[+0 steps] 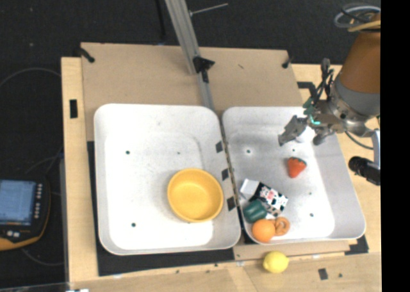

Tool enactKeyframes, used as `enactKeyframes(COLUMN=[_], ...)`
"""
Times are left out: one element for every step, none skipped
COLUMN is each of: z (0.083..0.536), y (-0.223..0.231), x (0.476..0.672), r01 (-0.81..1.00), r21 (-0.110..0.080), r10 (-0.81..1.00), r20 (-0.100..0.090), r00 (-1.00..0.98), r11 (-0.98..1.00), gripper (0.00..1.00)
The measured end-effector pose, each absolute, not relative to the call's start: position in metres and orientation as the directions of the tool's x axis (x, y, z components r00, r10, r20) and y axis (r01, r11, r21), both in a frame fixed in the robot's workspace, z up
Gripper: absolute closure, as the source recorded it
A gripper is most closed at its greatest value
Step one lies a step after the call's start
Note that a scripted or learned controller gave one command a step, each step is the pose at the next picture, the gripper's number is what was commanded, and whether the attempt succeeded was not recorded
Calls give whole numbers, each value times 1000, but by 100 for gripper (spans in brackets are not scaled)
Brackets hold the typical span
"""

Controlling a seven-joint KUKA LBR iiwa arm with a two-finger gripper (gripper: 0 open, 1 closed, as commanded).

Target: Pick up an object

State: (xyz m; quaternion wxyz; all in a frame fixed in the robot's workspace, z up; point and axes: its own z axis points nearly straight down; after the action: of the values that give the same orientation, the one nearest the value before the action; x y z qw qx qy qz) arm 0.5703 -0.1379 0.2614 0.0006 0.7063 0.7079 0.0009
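Over the right bin [333, 175], near its far right part, hangs the gripper [306, 130]. Its 2 fingers [292, 130] are spread apart, with nothing between them. One dark finger points down-left toward the bin floor; the other is paler and sits just to its right. Above the gripper, the grey wrist and orange band of the arm [360, 70] come in from the right edge.

Just below the gripper, apart from it, a strawberry [296, 167] lies on the bin floor by itself. Further toward the near left corner of this bin, a cluster of small things lies close together: a white block [248, 189], a black-and-white spotted piece [274, 200], a dark green cup [254, 209], an orange [263, 230], and a small orange-brown piece [282, 225] touching the orange on its right.

At the left bin [128, 156], a yellow bowl [195, 194] sits upright near the near right side, close to the divide between the 2 bins.

Outside the bins, a lemon [275, 262] rests on the bench [160, 73] just past the near rim of the right bin. A grey metal pole [182, 22] slants from the top of the view down to where the bins meet. At the far left, a handheld screen [20, 210] lies off the bench.
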Motion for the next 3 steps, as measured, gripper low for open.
enactKeyframes(z=[218,154,101], y=[-144,-145,-146], x=[567,565,564], r01=[1000,1000,1000], r21=[-3,-6,-4], r10=[1000,1000,1000], r20=[-2,-1,-1], r00=[1,1,1], r11=[-1,-1,-1], gripper=[0,0,0])
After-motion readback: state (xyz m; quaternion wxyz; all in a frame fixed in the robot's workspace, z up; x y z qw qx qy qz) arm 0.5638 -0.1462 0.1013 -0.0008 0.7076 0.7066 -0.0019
